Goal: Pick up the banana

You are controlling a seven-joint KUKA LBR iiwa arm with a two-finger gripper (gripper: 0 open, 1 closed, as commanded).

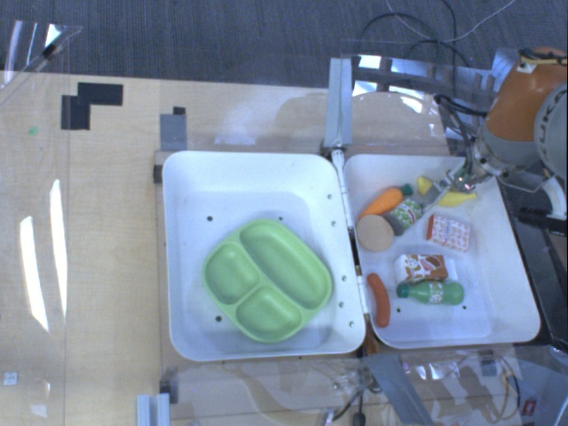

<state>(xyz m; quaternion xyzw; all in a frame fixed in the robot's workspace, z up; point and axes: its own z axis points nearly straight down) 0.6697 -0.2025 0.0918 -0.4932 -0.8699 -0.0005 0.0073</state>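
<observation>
The yellow banana (456, 200) lies at the back of the right bin (510, 278), and part of it is hidden under the gripper. A yellow end (424, 185) shows to the left of the gripper. My gripper (454, 183) hangs low right over the banana, reaching in from the upper right. Above it are the grey wrist and the orange band (524, 105). From this angle I cannot make out whether it touches or holds the banana.
The right bin also holds a carrot (383, 201), a small green can (406, 213), a tan round disc (374, 232), a red-and-white packet (447, 232), a brown carton (422, 265), a green bottle (432, 293) and a sausage (380, 299). A green divided plate (268, 280) lies in the left bin (191, 193).
</observation>
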